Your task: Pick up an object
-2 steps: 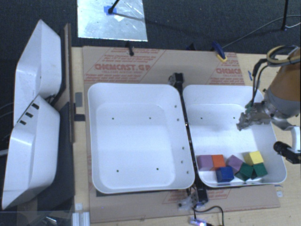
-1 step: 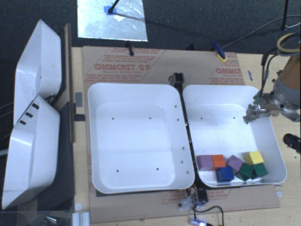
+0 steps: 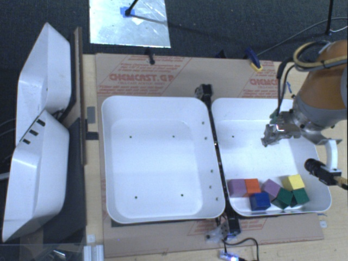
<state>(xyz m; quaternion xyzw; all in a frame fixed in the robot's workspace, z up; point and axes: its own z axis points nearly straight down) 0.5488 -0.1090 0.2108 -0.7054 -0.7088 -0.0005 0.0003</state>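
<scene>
Gripper (image 3: 271,136) over right bin (image 3: 239,118), above blocks (image 3: 266,193) w/ nothing held; finger state can't tell.

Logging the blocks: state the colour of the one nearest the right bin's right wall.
Yellow. The block shows best in the camera view, atop the green one.

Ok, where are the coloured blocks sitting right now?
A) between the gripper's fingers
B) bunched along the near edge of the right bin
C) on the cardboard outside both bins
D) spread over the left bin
B: the coloured blocks lie clustered against the near wall of the right bin, with the gripper above the bin floor, apart from them.
</scene>
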